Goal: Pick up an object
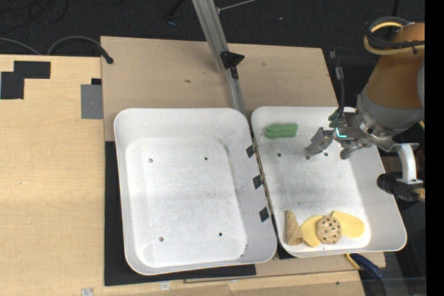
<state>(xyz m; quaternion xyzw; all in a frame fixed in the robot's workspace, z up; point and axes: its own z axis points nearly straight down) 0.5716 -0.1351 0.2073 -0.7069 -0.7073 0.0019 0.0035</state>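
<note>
Camera view: 2 shallow white bins sit side by side on the desk [173, 73], the left bin [132, 135] toward the desk's left edge and the right bin [388, 236] toward its right edge. 3 small black clips [258, 181] line the seam where the bins meet. A grey metal rail [208, 17] slants down from the desk's far edge and ends at that seam.

The arm [392, 80] enters over the desk's right edge, its orange band above a grey wrist. The tool [331, 148] hangs over the far half of the right bin, near that bin's right wall. Its 2 fingers [318, 146] stand apart, with bare bin floor visible between them; nothing is gripped.

Objects in the right bin: a green block [281, 130] lies near the bin's far-left corner, to the left of the tool and apart from it. Along the bin's near edge lies a cluster: a tan cone-shaped piece [293, 228] at the left, a yellow flat piece [350, 224] at the right, and a round brown speckled piece [329, 229] resting on the yellow one. The cluster is well apart from the tool.

Whether the tool touches the bin floor cannot be told.
</note>
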